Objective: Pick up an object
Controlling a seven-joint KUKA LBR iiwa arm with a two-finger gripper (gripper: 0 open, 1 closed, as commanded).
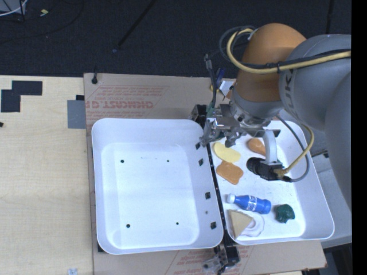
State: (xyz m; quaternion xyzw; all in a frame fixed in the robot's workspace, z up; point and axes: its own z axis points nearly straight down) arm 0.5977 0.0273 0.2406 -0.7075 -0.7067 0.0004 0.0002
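My gripper (220, 135) hangs over the top left corner of the right bin (321, 211), close to the divide between the two bins. Just below it lies a yellow flat piece (227, 153), and below that a brown-orange piece (229, 172). An orange piece (256, 146) lies to the gripper's right, partly hidden by the arm. Nearer the front are a blue bottle (250, 203) on its side, a dark green lump (284, 212) and a tan-and-white wedge (245, 223). I see nothing between the gripper and the yellow piece.
The left bin (106, 153) is a shallow white tray beside the right one. The grey arm with its orange band (269, 50) covers the right bin's back right part. Cardboard lies under both bins.
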